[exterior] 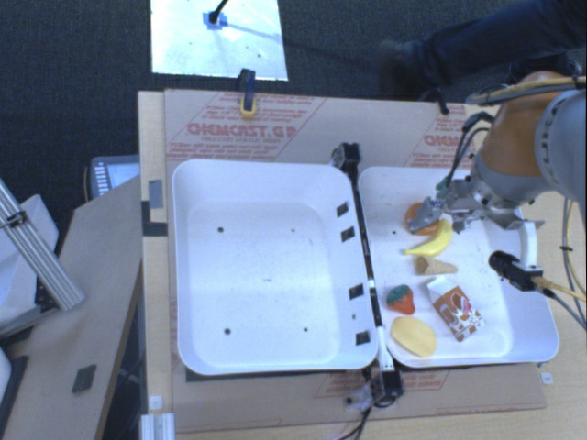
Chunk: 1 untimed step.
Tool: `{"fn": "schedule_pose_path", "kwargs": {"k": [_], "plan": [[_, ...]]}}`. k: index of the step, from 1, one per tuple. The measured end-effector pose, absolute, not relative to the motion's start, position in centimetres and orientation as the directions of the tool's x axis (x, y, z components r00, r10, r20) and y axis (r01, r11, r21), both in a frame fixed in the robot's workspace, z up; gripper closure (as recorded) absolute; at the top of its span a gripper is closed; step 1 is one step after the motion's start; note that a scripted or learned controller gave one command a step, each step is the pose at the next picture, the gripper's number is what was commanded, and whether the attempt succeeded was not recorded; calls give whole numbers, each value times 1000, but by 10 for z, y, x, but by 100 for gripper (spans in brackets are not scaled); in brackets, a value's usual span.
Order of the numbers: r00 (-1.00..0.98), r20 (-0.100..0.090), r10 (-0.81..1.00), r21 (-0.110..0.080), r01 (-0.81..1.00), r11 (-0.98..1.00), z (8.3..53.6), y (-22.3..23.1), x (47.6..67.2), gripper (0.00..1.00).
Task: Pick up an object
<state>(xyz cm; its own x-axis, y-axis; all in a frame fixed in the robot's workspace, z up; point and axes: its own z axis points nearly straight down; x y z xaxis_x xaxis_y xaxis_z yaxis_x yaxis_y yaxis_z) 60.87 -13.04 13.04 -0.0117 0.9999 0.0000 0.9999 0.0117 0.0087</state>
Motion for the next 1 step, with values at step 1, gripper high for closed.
{"fn": "schedule_pose_path", "kwargs": {"k": [1], "plan": [[-4,-2,1000,6,1000,4,146,-152,629,0]]}}
